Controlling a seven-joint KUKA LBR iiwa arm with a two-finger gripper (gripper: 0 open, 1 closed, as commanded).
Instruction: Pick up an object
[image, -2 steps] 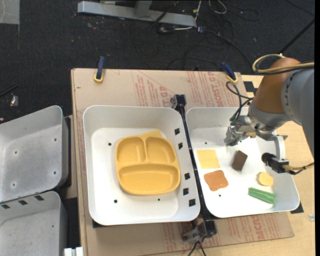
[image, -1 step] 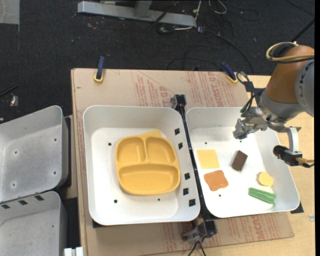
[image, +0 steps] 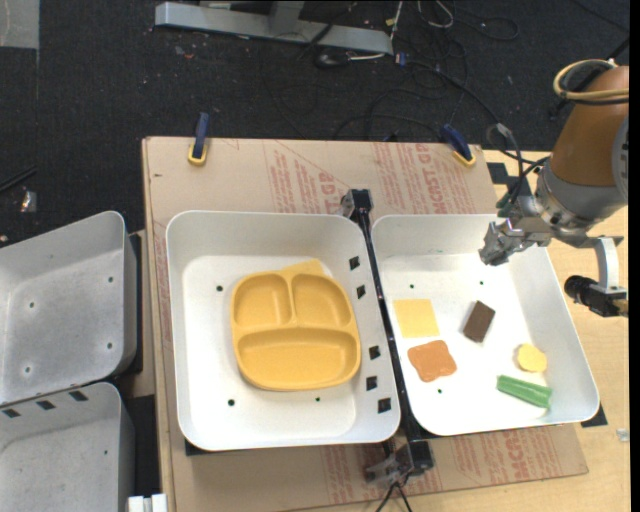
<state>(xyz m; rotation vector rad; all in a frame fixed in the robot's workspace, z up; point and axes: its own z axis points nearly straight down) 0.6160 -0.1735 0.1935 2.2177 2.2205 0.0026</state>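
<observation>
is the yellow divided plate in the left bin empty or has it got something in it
Empty. The yellow divided plate lies flat in the left bin, and all three of its compartments show bare yellow surface with nothing resting in them.

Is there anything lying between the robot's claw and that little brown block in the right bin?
No. In the camera view, only bare white floor of the right bin separates the gripper from the brown block.

Bench top: brown cardboard sheet (image: 300, 165), clamped at its far edge by two clips (image: 200, 140). Two white bins lie on it side by side, left bin (image: 190, 330) and right bin (image: 440, 250), touching along the middle.
</observation>
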